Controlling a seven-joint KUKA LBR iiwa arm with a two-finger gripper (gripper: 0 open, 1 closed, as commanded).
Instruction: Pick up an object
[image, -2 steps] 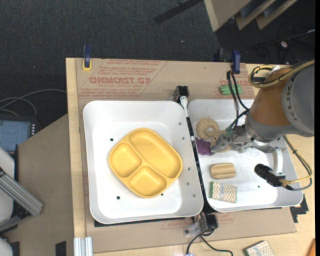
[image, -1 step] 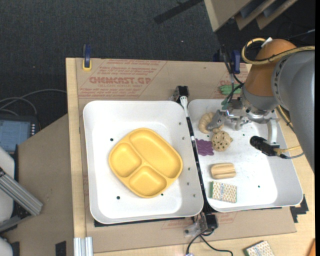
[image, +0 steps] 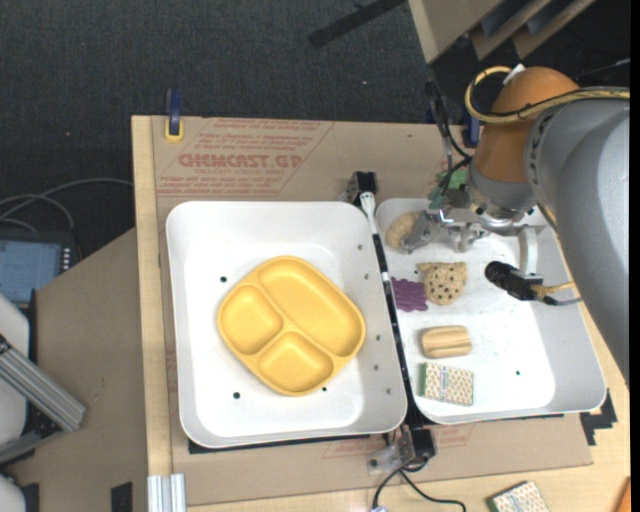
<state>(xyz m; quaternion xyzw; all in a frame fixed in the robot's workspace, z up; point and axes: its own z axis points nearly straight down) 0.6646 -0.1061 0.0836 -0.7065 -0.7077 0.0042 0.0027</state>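
Item 1. Table (image: 250, 150): brown board with red lettering, carrying both bins.

Item 2. Left bin (image: 190, 300): holds one yellow divided plate (image: 290, 323), centre-left of the frame. It is stiff and broad with a smooth lip, so it is likely an awkward take for you.

Item 3. Right bin (image: 540, 370), contents from its left wall outward:
- beige lump (image: 400, 231), in the upper-left corner of that bin, close to the wall. It looks small, light and rounded. You would do best to take it across its narrow waist, and expect it to roll if nudged.
- purple scrap (image: 407, 293), below the lump. It looks soft and flat.
- speckled cookie (image: 443, 282), just beside the scrap. It seems stiff and thin.
- tan roll (image: 445, 341), lower centre. It is plump and likely an easy span.
- patterned packet (image: 446, 383), lowest in the bin and lying flat.

Item 4. Claw (image: 447, 228): low over the bin's upper part, just right of the beige lump and above the cookie. Nothing is visibly held. You cannot tell whether it stands wide or narrow.

Item 5. Arm (image: 520, 130): enters from the upper right, with the orange band above the wrist and the wrist pointing steeply down.
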